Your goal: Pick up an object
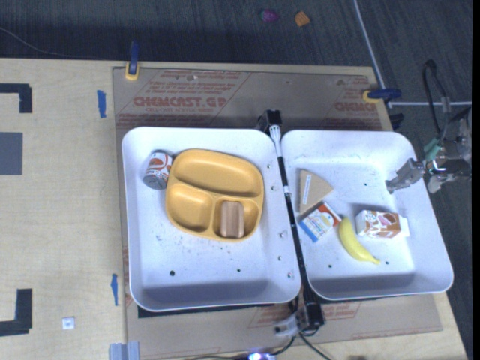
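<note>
- Dark carpet lies behind a pale wooden bench, and a brown board on it carries two shallow white bins side by side.
- At the right edge of the right bin, the gripper hangs over the rim, and its grey tip points into the bin.
- Whether it is open or closed I cannot tell, and no object is seen in it.
- Nearest to the gripper, just below it, is a small white carton with a red and brown print.
- Beside the carton, further from the gripper, lies a yellow banana, apart from the gripper.
- Beyond the banana are a small blue and orange packet and a tan wedge, near the divide between the bins.
- The left bin, well apart from the gripper, holds a yellow tray with compartments.
- One small compartment of this tray has a brown block in it.
- A crushed can touches the far side of the tray.
</note>
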Controlling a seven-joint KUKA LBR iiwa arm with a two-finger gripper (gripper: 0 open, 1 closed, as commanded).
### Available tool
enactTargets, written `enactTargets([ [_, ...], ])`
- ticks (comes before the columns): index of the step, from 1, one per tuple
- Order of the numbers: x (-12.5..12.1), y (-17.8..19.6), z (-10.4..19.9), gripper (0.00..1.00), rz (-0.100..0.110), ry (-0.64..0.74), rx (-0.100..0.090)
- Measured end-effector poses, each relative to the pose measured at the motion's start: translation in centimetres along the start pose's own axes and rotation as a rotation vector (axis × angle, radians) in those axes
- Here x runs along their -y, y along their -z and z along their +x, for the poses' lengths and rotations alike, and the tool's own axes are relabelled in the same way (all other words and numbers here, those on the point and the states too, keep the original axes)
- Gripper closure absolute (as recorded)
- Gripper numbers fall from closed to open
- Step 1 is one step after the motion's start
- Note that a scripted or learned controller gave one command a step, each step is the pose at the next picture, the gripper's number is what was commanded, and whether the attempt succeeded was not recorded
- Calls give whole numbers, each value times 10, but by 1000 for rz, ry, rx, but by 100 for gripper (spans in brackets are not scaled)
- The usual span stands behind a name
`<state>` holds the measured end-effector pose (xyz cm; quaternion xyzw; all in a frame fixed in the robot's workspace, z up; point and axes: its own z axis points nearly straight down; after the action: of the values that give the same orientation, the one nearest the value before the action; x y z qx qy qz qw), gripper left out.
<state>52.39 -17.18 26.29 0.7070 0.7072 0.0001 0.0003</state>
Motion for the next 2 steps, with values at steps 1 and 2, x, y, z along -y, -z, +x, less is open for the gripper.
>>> enactTargets([
  [1, -12, -120, 25, 0, -2, 0, 1],
  [2, -15, -135, 32, 0, -1, -1, 1],
])
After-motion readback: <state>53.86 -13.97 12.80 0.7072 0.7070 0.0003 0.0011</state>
